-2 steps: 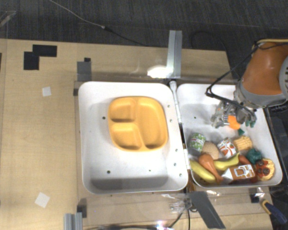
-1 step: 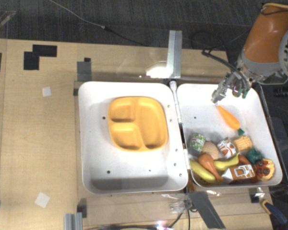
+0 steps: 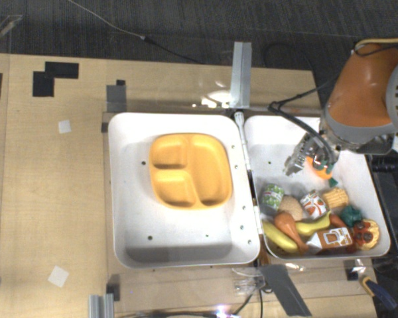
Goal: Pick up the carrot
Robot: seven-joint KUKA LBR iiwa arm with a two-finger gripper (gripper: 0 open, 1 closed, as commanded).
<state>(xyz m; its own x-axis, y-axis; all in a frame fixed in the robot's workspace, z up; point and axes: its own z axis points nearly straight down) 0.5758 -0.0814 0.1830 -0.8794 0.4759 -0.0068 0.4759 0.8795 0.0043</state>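
Camera view: gripper is hovering above the carrot, apart from it. Finger state cannot be determined, so no grasp is confirmed.

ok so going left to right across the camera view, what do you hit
yellow divided plate in the left bin → green-and-white ball → carrot → corn cob → right bin's far wall. The tool hangs over the right bin, above the pile.

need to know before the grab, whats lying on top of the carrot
A banana crosses the carrot at its right end; another banana lies along its lower-left side. The covered end is hidden.
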